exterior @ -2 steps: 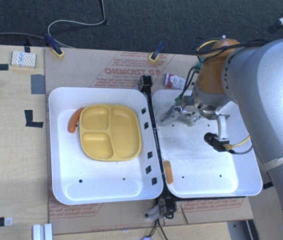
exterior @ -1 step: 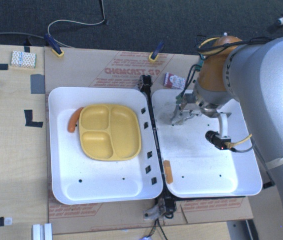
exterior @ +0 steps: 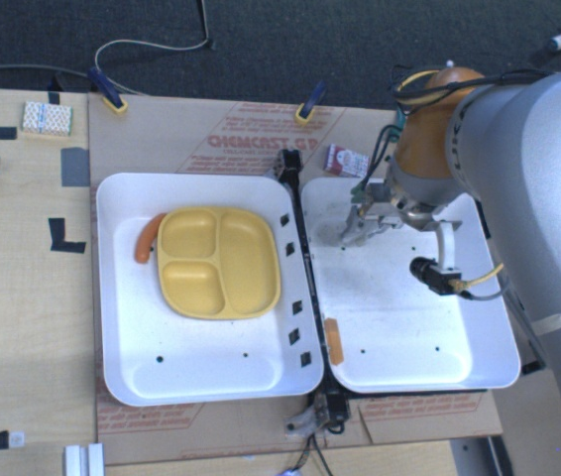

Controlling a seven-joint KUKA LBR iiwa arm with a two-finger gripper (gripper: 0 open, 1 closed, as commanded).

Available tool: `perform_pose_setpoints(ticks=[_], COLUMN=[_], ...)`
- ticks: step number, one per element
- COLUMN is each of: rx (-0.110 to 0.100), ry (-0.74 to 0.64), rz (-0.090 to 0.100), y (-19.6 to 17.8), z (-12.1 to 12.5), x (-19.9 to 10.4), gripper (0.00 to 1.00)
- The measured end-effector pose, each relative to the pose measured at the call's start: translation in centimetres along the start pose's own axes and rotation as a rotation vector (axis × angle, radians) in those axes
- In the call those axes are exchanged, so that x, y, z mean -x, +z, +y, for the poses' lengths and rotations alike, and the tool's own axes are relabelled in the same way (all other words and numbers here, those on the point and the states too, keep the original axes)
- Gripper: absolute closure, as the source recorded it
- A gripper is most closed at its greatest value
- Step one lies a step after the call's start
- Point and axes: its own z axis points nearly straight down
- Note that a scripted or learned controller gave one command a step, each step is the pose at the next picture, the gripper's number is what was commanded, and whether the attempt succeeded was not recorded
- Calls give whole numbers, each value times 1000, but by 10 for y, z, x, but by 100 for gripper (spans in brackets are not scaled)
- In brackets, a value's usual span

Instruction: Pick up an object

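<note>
A small orange carrot-like piece (exterior: 333, 340) lies in the right bin (exterior: 409, 365), at about seven o'clock of that bin's floor, pressed up against the divider wall between the two bins. It is stubby and oblong, lying roughly along the wall, and nothing touches it from above.

In the left bin (exterior: 122, 296) sits a yellow compartment plate (exterior: 219, 262), with three sections, occupying the bin's upper middle. A second orange piece, shaped like a sausage (exterior: 146, 238), leans against the plate's rim at nine o'clock, slightly tilted.

The grey arm (exterior: 518, 167) enters from three o'clock and bends over the right bin, its orange band (exterior: 429, 147) sitting above the wrist. The gripper (exterior: 348, 236) points down and toward the left, hanging over the right bin's upper left area, at about eleven o'clock of that bin, well apart from the carrot-like piece. Whether the pincer is spread or pressed together cannot be told at this size; nothing is visible between its tips.
</note>
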Motion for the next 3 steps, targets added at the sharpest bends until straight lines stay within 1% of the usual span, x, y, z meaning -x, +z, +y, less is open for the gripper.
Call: perform_pose_setpoints(ticks=[2, 3], rx=[-2, -2], ry=[-1, -1], rz=[3, 3], y=[-18, -18], z=[0, 0], x=[-1, -1], gripper=[100, 0])
